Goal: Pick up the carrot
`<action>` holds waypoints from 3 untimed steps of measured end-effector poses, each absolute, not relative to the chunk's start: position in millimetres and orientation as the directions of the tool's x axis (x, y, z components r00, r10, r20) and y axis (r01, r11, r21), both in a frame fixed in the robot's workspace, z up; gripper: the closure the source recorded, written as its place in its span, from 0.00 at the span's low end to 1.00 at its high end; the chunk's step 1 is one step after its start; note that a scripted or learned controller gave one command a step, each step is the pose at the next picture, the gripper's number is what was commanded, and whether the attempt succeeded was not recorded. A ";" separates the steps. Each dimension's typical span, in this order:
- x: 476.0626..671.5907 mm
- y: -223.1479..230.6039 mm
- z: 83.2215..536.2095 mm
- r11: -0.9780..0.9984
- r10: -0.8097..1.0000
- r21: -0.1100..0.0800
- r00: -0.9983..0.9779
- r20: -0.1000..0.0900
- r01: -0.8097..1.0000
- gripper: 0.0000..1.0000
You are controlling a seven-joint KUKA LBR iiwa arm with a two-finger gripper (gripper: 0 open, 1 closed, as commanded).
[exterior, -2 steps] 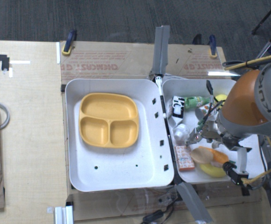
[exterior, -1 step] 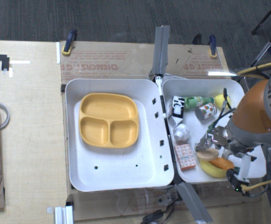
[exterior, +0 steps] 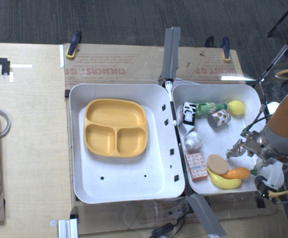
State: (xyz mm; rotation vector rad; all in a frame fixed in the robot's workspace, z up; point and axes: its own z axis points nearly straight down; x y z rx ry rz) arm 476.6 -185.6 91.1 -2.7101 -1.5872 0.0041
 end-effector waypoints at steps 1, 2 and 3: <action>531.3 -143.7 214.7 -0.084 0.996 -0.002 0.084 -0.002 0.996 0.00; 490.4 -72.9 190.2 0.086 0.996 -0.004 -0.086 0.000 0.996 0.00; 478.3 -80.1 252.7 0.207 0.978 -0.001 -0.207 -0.001 0.978 0.00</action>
